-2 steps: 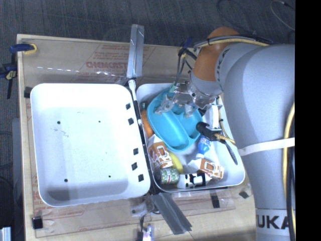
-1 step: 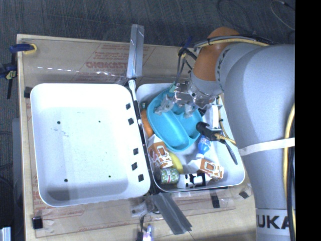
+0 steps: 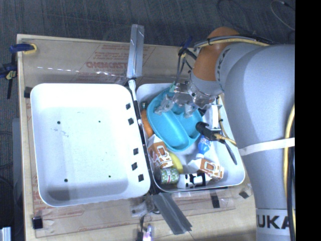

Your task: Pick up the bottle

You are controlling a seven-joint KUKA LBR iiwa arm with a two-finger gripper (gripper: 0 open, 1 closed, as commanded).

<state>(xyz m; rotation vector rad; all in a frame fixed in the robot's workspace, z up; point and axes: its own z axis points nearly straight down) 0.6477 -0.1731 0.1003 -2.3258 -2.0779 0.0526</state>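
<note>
A small clear bottle with a blue label (image 3: 203, 146) lies in the right bin (image 3: 233, 176), just right of a big blue bowl-shaped container (image 3: 173, 127) and partly hidden by it. My gripper (image 3: 181, 103) hangs low over the bin's far part, right above the far rim of the blue container. It is up and to the left of the bottle, clearly apart from it.
The right bin is crowded: an orange item (image 3: 146, 123) at its left wall, a yellow piece (image 3: 176, 162), a green can (image 3: 169, 175), and printed cartons (image 3: 159, 153) (image 3: 211, 168) near the front. The left bin (image 3: 45, 104) sits beside it. The arm covers the bin's right side.
</note>
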